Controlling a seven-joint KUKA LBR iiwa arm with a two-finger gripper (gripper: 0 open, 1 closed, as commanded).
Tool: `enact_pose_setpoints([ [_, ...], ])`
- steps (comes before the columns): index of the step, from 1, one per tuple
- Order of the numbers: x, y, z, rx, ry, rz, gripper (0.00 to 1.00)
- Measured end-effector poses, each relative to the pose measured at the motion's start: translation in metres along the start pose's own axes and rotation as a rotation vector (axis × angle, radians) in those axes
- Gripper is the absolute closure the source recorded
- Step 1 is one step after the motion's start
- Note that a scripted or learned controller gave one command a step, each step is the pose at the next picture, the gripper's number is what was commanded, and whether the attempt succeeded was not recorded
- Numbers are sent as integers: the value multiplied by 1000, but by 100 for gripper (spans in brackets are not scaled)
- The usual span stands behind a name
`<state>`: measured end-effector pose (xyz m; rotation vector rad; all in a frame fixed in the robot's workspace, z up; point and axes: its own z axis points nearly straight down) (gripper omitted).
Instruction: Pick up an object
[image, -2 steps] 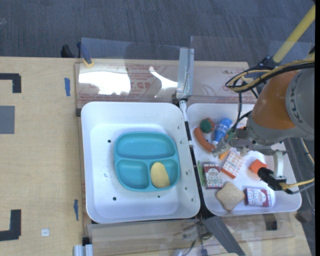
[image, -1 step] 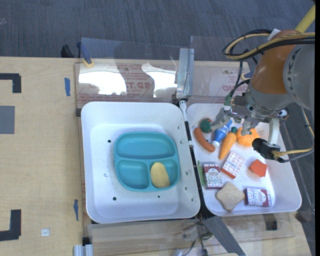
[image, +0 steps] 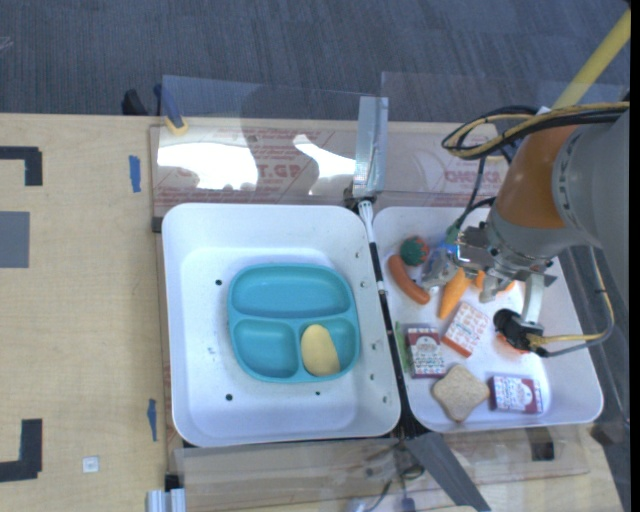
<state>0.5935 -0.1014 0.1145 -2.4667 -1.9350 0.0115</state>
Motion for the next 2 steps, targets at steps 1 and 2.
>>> enact_pose_setpoints([
  [1,42,-4,-74,-16,5,90,0],
  [2,-4,5,26,-16,3,32,0],
])
